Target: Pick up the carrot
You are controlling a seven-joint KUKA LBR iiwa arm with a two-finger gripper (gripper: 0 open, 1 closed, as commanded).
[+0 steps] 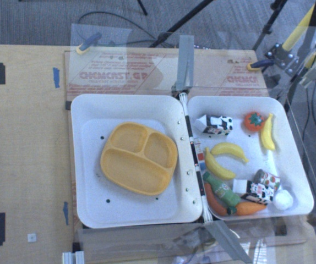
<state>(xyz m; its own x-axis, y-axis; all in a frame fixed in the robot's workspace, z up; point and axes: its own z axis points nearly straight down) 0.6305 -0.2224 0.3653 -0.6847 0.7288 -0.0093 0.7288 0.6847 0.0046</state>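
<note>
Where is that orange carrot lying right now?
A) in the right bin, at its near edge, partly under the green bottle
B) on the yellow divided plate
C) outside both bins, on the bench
A: the carrot lies along the near edge of the right bin, with the green bottle resting over its left part.

Tan tabletop (26, 164) carrying two shallow white bins side by side: left bin (86, 202) and right bin (295, 147), rims touching; blue tape marks (56, 77) nearby.

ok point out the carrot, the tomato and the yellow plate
carrot (250, 208), camera view, on its orange body
tomato (252, 122), camera view, on its middle
yellow plate (139, 158), camera view, on its central divider
</note>
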